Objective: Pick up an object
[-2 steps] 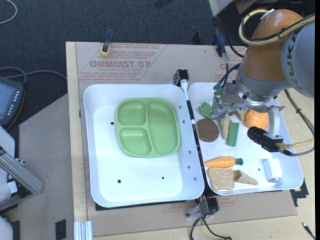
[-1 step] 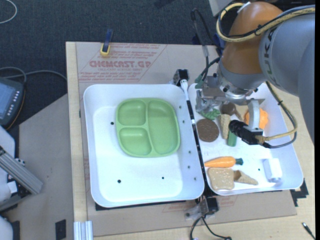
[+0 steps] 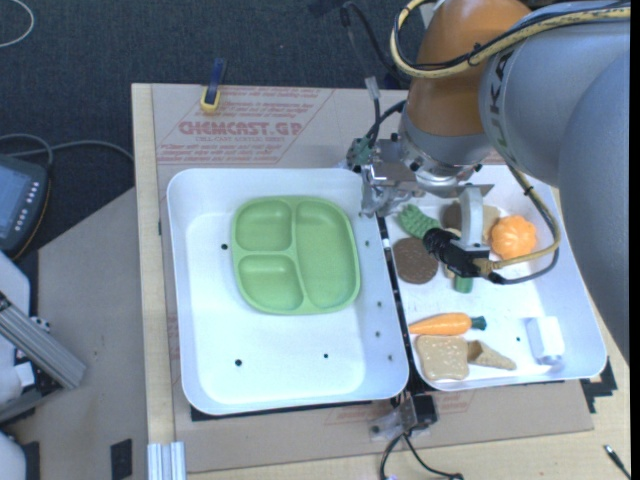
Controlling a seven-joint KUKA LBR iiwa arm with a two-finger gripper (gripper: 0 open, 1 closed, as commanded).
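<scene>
My gripper (image 3: 441, 204) hangs under the orange wrist band over the far left part of the right bin (image 3: 580, 313). Directly around it lie a green toy piece (image 3: 413, 220), a brown round disc (image 3: 415, 262) and an orange fruit (image 3: 513, 237); the arm's body hides what is straight beneath it. Nearer the front of that bin lie a carrot (image 3: 440, 324), a slice of bread (image 3: 441, 357), a tan wedge (image 3: 491, 355) and a small white block (image 3: 543, 338). I see nothing lifted off the bin floor.
The left bin (image 3: 200, 348) holds a green divided plate (image 3: 296, 253). A black cable piece (image 3: 458, 255) trails from the arm across the right bin. The ridge between the bins runs just left of the gripper. A yellow and blue clip (image 3: 212, 90) lies on the cardboard behind.
</scene>
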